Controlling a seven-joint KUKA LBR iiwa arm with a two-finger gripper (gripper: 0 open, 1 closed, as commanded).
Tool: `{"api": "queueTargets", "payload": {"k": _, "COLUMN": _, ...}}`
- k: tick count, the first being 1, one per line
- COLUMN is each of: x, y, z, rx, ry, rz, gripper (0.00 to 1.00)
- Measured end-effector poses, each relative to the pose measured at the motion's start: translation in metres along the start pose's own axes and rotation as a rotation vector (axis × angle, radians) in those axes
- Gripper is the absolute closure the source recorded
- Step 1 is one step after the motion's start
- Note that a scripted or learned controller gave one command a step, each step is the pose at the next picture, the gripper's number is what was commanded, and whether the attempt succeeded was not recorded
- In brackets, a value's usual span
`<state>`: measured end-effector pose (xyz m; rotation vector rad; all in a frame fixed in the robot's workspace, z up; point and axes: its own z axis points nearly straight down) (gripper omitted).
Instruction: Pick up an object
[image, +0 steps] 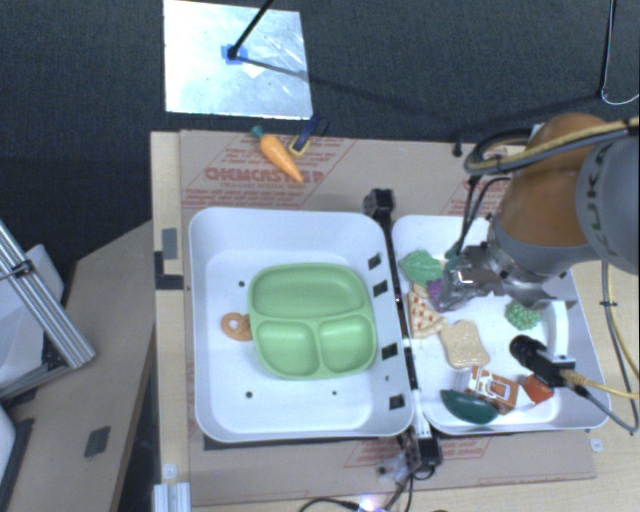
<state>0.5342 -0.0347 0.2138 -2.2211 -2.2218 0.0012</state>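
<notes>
Hovering over the right bin (578, 400), I am bringing the gripper (462, 279) down among the small toy foods heaped there: the green leafy piece (422, 266) just beside its tip, the purple piece (437, 293) and waffle-like piece (426, 318) below it, the cracker (464, 345) nearer me. Any of these would serve as the object, and I am judging the leafy or purple one as likeliest since the tip is sitting closest to them. I cannot tell how the gripper is set, nor whether it is gripping anything. The left bin (215, 245) is carrying a green divided plate (311, 320) and a pretzel (237, 326), while a carrot (279, 156) is lying on the bench (200, 165) behind.
</notes>
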Motion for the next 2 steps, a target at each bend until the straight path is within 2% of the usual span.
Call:
{"api": "queueTargets", "payload": {"k": 1, "x": -0.006, "y": -0.003, "z": -0.014, "rx": -0.003, "ry": 0.001, "rz": -0.001, "gripper": 1.00}}
{"api": "queueTargets", "payload": {"k": 2, "x": 0.014, "y": 0.002, "z": -0.013, "rx": -0.003, "ry": 0.001, "rz": -0.006, "gripper": 1.00}}
